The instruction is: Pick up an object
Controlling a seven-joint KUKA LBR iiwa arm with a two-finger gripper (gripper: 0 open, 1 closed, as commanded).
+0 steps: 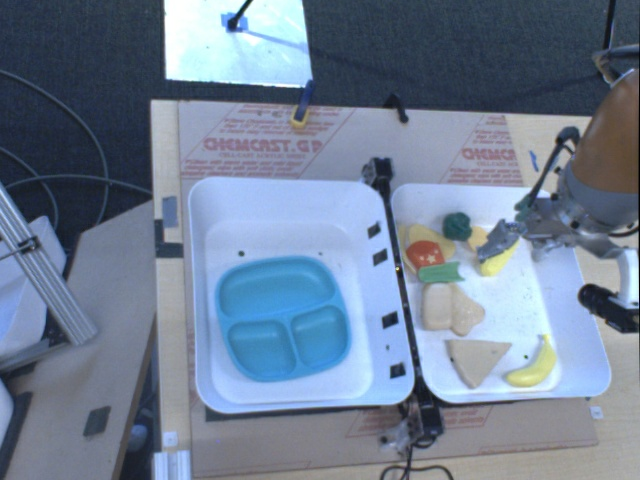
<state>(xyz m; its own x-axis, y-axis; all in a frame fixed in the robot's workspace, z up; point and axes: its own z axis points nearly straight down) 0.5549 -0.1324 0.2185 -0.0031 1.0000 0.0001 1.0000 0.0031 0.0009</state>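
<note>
The right bin (580, 368) holds several toy foods. There is a dark green piece (457, 225), a yellow wedge (423, 235), a red tomato (428, 253) and a green strip (440, 271). Nearer the front lie a beige bread shape (450, 310), a tan triangle (475, 359) and a banana (533, 365). My gripper (498, 240) hangs low over the bin's upper middle, right above a small yellow piece (498, 259) that pokes out below it. The gripper body covers part of that piece.
The left bin (215, 218) contains a blue divided plate (283, 316). A black clip rail (390, 268) runs along the joint between the bins. The arm's orange band (610, 148) and a black fitting (605, 303) overhang the right bin's right side.
</note>
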